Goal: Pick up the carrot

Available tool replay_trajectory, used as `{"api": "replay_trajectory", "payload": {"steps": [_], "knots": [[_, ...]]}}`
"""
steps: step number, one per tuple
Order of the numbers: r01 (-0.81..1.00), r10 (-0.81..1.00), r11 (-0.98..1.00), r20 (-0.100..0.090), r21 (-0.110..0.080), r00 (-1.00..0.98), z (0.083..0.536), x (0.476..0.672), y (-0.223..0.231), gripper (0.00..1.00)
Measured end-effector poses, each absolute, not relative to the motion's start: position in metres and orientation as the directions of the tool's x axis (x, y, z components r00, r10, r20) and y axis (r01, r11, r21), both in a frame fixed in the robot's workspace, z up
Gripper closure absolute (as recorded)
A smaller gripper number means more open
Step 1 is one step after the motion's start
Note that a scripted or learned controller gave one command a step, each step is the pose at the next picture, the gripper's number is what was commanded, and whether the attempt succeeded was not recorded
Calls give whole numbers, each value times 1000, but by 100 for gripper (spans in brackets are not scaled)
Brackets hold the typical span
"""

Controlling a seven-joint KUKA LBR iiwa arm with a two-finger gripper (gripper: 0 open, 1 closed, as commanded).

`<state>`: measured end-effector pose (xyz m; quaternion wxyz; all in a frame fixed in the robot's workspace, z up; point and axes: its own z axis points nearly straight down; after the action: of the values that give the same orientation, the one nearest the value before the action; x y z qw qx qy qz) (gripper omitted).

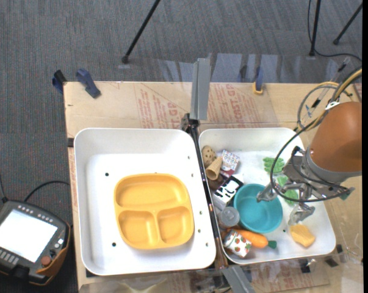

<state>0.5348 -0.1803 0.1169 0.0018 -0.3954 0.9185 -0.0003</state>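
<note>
carrot (256, 239) lay at front of right bin (326, 224), just below teal bowl (259, 208), touching a small printed can (237, 243). gripper (290, 201) hung over bowl's right rim, nothing between the fingers; open or closed: could not tell. yellow divided tray (153, 210) sat in left bin (92, 163).

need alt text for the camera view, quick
A gripper on a grey and orange arm hangs over the right bin, beside a teal bowl, while the carrot lies at the bin's front edge below the bowl. The left bin holds a yellow tray.
</note>
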Motion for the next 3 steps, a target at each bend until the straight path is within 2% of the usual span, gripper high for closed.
{"api": "replay_trajectory", "payload": {"steps": [1, 2, 3], "knots": [[-769, -769, 639, 0, 8, -639, 85, 487, -157, 0], [-779, -779, 627, 11, -19, -627, 100, 480, -114, 0], [-943, -943, 334, 4, -8, -334, 90, 492, -132, 0]]}}
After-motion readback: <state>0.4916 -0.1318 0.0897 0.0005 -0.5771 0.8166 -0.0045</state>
